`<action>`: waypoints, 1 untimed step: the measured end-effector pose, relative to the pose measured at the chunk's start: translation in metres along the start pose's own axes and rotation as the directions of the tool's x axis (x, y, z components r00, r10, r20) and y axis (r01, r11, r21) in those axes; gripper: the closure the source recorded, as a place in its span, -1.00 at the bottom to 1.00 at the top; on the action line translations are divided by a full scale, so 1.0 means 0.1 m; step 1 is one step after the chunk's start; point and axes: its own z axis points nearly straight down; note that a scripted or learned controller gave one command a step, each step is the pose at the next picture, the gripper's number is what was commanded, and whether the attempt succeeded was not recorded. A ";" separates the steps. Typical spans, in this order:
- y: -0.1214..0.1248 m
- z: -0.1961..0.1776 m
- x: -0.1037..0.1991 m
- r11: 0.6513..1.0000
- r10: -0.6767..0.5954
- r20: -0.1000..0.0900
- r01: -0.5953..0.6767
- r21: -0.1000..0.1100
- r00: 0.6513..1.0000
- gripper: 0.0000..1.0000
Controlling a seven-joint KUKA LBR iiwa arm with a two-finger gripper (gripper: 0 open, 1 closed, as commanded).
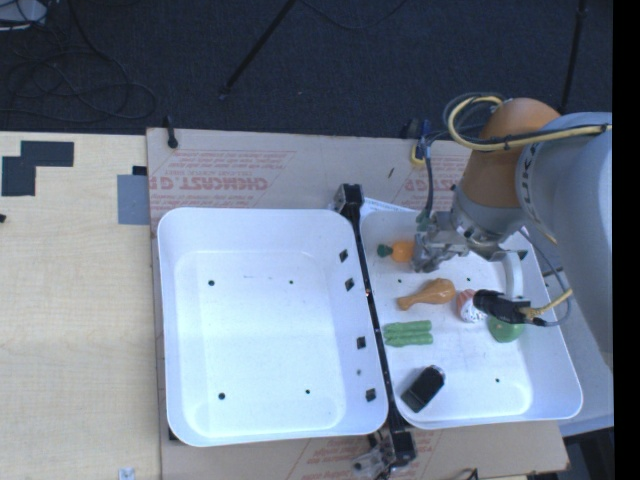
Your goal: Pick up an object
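The hand (428, 253) is lowered near the right white bin's (545, 393) far-left corner, just beside a small orange plastic object (402, 252); its grip cannot be told. A tan chicken-leg toy (430, 293) lies nearby.

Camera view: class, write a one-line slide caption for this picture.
Arm's gripper lowered into the right bin beside an orange toy, with a drumstick, green block and black object nearby.
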 end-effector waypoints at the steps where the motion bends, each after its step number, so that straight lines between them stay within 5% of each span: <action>1: 0.02 -2.28 0.46 1.000 -0.003 0.001 0.003 -0.019 1.000 1.00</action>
